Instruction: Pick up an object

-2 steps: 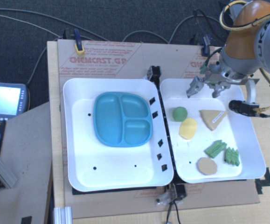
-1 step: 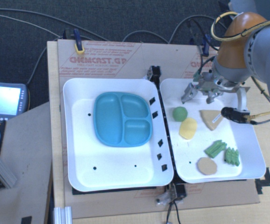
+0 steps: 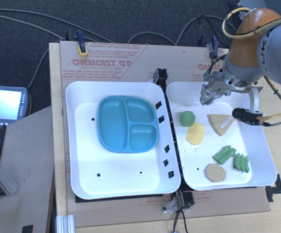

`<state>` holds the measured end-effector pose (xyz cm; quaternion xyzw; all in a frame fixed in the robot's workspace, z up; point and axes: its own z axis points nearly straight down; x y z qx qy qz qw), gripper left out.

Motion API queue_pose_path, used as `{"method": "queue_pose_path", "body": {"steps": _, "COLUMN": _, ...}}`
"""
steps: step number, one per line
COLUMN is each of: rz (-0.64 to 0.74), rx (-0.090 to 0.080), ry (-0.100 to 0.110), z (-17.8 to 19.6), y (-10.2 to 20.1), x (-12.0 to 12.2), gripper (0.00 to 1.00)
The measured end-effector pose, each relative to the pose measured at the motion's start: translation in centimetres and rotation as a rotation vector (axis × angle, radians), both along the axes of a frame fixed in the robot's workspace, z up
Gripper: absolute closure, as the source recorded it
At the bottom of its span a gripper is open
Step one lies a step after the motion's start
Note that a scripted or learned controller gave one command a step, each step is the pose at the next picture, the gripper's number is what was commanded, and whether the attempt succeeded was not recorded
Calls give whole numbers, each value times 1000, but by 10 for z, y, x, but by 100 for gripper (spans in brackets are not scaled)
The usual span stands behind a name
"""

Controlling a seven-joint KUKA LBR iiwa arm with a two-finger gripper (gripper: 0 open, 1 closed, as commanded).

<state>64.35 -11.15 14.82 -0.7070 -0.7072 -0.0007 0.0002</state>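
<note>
Food pieces, 6 in right bin [image 3: 256, 176]: 1 green ball [image 3: 187, 118], 1 yellow lump [image 3: 195, 134], 1 tan wedge [image 3: 220, 124], 2 green leafy bits [image 3: 224, 155], 1 tan disc [image 3: 215, 173]. Left bin [image 3: 82, 178]: 1 blue tray [image 3: 128, 124]. Gripper [image 3: 209, 98] above right bin's far edge, nothing between its jaws; jaw state unclear.

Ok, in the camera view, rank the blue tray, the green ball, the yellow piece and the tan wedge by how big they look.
1. Blue tray, by far the largest.
2. Tan wedge and yellow piece: too alike to rank.
3. Green ball, the smallest.
</note>
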Motion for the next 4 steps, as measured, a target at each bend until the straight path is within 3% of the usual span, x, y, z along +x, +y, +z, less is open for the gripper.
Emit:
{"method": "queue_pose_path", "body": {"steps": 1, "rz": 1, "rx": -2, "ry": -5, "z": 65, "y": -2, "x": 2, "gripper": 100}}
{"method": "queue_pose_path", "body": {"steps": 2, "rz": 1, "rx": -1, "ry": -2, "z": 77, "y": -1, "x": 3, "gripper": 100}}
{"method": "queue_pose_path", "body": {"steps": 4, "rz": 4, "rx": 2, "ry": 6, "z": 60, "y": 89, "x": -57, "gripper": 100}}
